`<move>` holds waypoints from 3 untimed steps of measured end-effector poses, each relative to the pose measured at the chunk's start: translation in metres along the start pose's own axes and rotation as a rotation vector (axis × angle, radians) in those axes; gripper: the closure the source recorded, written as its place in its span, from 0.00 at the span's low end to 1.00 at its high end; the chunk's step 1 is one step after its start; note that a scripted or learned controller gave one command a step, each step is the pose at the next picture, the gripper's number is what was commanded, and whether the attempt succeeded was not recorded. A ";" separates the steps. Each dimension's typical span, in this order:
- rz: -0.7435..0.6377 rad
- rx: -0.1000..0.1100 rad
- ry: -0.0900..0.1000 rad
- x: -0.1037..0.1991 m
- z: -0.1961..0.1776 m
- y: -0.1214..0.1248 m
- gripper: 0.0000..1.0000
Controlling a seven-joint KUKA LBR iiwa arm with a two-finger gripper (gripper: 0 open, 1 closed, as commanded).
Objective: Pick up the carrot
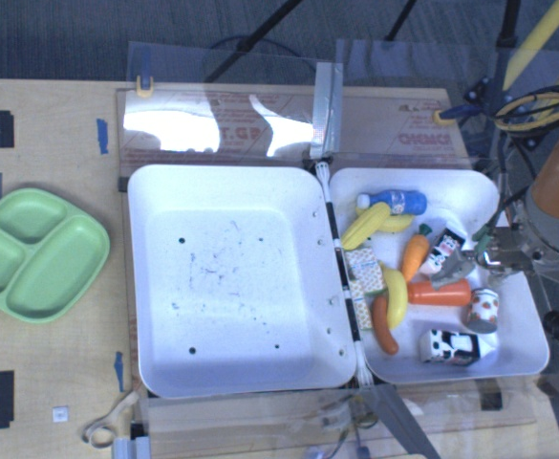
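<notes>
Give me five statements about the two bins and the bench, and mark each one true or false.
1. The carrot lies in the right bin. True.
2. The left bin is piled with toy food. False: the toys all lie in the right bin.
3. A green divided plate sits on the bench, left of both bins. True.
4. The blue bottle lies at the near edge of the right bin. False: it lies near the far edge, above the banana.
5. The gripper hangs over the left bin. False: it is over the right bin's right side.
</notes>
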State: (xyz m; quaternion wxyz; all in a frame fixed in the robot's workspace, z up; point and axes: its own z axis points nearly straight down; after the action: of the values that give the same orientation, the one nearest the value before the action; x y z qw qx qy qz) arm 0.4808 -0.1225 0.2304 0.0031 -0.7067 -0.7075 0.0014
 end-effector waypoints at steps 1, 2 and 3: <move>-0.136 -0.005 -0.002 -0.009 0.044 0.057 0.00; -0.154 -0.031 -0.012 -0.005 0.111 0.110 0.00; -0.383 -0.026 -0.012 0.012 0.136 0.124 0.00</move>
State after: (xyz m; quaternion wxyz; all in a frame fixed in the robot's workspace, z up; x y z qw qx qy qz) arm 0.6042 -0.1104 0.0932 -0.0100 -0.5589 -0.8292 -0.0041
